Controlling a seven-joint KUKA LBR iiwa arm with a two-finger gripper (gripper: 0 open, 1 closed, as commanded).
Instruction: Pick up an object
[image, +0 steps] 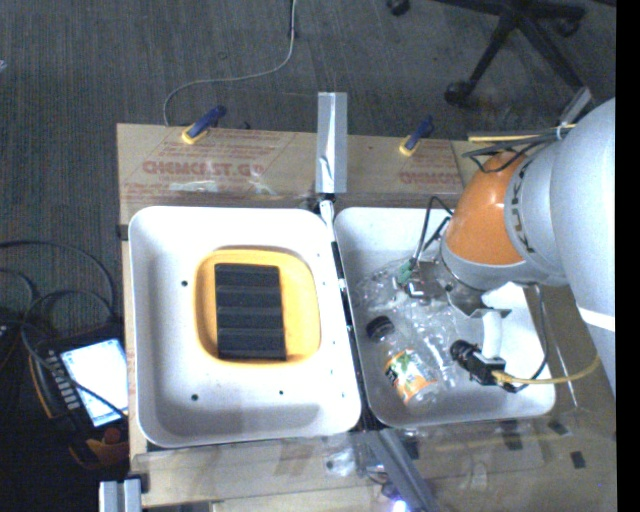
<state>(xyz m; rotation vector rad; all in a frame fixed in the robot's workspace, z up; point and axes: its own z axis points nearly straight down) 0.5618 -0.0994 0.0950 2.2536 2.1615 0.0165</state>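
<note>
- Low in the right bin (520, 400), a clear plastic bottle (415, 372) with an orange and green label lies on its side, its dark cap (379, 327) pointing up and left toward the divider between the bins.
- Just above it, crumpled clear plastic (385, 282) lies on the bin floor, hard to tell apart from the bottle's own body.
- Over that same bin the gripper (425, 283) hangs near the plastic; whether it is open or closed cannot be told from this angle, and nothing is seen held in it.
- Behind it the arm (560, 200) comes in from the right, grey, with its orange band (480, 225) above the wrist, and a black and yellow cable (500, 372) loops beneath it over the bin's lower right part.
- Beside it, the left bin (160, 300) holds a yellow tray (305, 310) with a black ribbed block (250, 311) set in it.
- Both bins rest on a brown cardboard sheet (200, 165) with faded red lettering, fixed at its far edge by two blue and yellow clamps (203, 124).
- Between the bins at the far side stands a metal rail (331, 140).
- Around the bench the floor is dark carpet (90, 60), with a thin wire (250, 70) trailing across it, a chair base (500, 50) at the top right, and a lit handheld screen (90, 375) with black cords at the left.
</note>
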